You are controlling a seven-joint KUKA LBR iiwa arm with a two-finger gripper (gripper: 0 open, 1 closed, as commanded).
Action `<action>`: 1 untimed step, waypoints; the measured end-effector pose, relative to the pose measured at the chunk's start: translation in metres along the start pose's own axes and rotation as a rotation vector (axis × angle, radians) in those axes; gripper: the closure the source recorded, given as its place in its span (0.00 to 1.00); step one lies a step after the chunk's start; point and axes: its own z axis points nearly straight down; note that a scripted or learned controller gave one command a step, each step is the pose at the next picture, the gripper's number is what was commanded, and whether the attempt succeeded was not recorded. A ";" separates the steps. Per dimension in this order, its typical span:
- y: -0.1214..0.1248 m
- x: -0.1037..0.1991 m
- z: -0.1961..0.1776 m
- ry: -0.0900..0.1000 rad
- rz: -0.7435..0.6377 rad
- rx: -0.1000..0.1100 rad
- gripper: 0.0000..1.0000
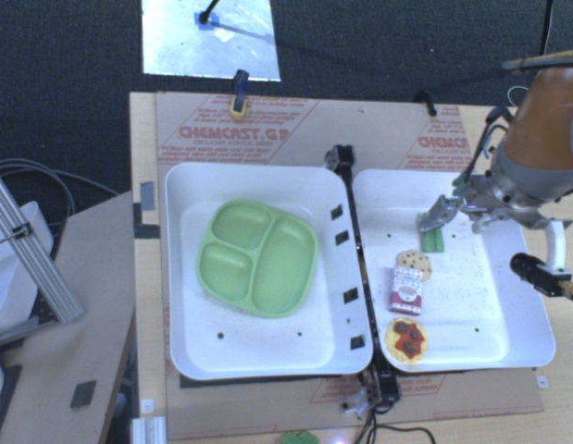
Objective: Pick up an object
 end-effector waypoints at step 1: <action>-0.036 0.007 0.124 0.002 0.005 -0.005 0.00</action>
